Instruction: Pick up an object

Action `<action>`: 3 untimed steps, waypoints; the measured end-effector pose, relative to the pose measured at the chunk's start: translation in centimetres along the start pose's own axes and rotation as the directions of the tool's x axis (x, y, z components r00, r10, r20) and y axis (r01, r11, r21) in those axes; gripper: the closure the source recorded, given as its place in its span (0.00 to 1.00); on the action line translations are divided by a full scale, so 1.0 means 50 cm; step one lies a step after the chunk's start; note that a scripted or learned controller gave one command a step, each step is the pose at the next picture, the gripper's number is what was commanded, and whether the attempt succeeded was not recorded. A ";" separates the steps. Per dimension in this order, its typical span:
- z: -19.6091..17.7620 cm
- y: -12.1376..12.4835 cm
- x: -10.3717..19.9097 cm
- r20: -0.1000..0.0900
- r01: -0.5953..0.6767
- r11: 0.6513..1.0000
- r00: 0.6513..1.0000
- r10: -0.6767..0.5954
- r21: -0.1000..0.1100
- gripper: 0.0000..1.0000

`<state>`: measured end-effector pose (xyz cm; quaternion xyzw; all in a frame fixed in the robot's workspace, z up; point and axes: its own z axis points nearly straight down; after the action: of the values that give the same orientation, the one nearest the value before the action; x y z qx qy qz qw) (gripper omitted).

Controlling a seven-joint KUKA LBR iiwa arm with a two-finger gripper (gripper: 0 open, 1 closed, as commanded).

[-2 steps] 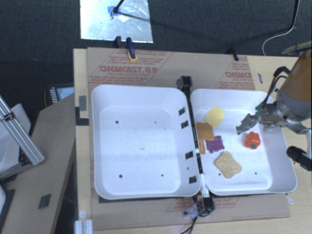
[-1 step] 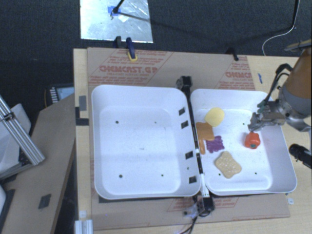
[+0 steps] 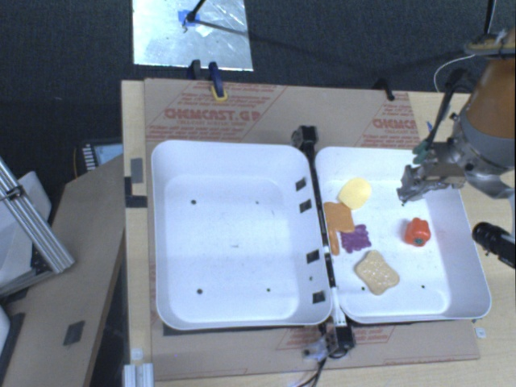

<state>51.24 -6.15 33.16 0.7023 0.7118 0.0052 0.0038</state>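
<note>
I've got the gripper hanging over the right bin, nothing in it, so this looks like the approach step. Whether it's parted or closed, I can't tell from up here. The red-orange piece sits just below it, the yellow piece off to the left. Next I'd need to line up and descend. I count five objects, one of each: yellow, orange, purple, tan, red-orange. Two bins.
</note>
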 end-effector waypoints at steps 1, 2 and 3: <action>-0.132 0.001 0.158 -0.001 0.001 1.000 1.000 -0.001 0.003 1.00; -0.147 0.016 0.307 0.000 -0.003 1.000 1.000 0.003 0.008 1.00; -0.176 -0.043 0.402 -0.001 -0.004 1.000 1.000 0.004 0.009 1.00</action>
<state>48.72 13.89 41.96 0.7036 0.7106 0.0022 0.0002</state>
